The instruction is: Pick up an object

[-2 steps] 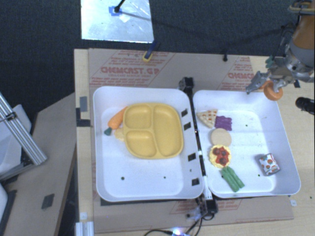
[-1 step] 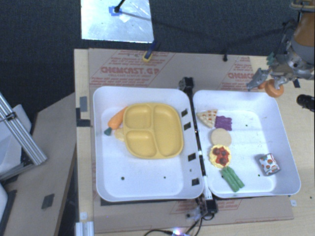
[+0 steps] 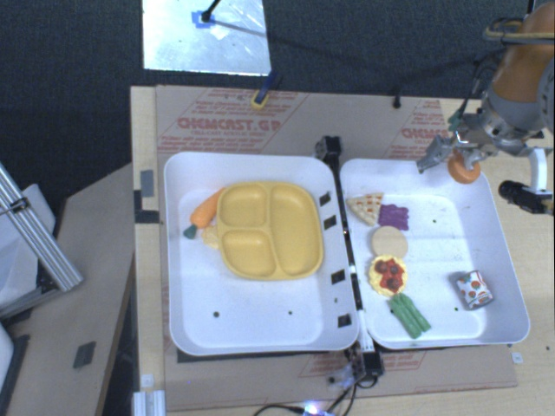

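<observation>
I read this as the lift-out step: the gripper [image 3: 458, 156] sits at the far right corner of the right bin [image 3: 507, 258], and a small round orange piece [image 3: 464, 170], possibly a toy orange or carrot slice, hangs right at the jaws. From this slanted view I believe the jaws are clenched on it, since the orange piece sits directly under the fingertips and appears raised above the bin's far rim, though the picture is too coarse there for me to be certain of a firm grip. If the hold is good, my next move would be a straight rise clear of the rim, slowly, because a small round piece could slip out sideways.

The rest of the right bin's toy food lies well apart from the jaws: a waffle wedge [image 3: 366, 206] and a purple piece [image 3: 394, 216] near the divider, a pale round disc [image 3: 389, 243], a small pizza [image 3: 388, 275], green beans [image 3: 409, 315] and a small printed can [image 3: 473, 289] near the front right. In the left bin [image 3: 186, 319] a yellow divided plate [image 3: 264, 230] rests with a toy carrot [image 3: 205, 210] touching its left edge.
</observation>
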You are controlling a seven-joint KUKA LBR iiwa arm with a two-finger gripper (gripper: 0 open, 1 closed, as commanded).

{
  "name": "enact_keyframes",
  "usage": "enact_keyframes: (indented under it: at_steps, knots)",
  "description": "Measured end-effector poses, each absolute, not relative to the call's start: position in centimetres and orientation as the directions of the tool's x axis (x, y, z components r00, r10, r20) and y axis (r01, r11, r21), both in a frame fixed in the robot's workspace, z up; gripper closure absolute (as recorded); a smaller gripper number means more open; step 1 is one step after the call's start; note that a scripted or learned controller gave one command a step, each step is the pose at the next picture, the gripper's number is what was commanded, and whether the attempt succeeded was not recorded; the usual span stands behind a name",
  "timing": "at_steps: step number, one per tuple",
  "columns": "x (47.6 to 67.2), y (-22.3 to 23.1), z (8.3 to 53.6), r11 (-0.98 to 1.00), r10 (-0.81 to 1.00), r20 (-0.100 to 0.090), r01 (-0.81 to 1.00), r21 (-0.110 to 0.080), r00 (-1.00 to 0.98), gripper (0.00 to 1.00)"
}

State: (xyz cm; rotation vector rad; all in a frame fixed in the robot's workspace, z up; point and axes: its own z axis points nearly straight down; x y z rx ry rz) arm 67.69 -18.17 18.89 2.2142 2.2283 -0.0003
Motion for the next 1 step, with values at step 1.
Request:
enact_keyframes:
  at_steps: [1]
  knots:
    - [67.20,-18.19,12.73,0.003,1.000,0.000,1.000,-0.004,-0.003,0.00]
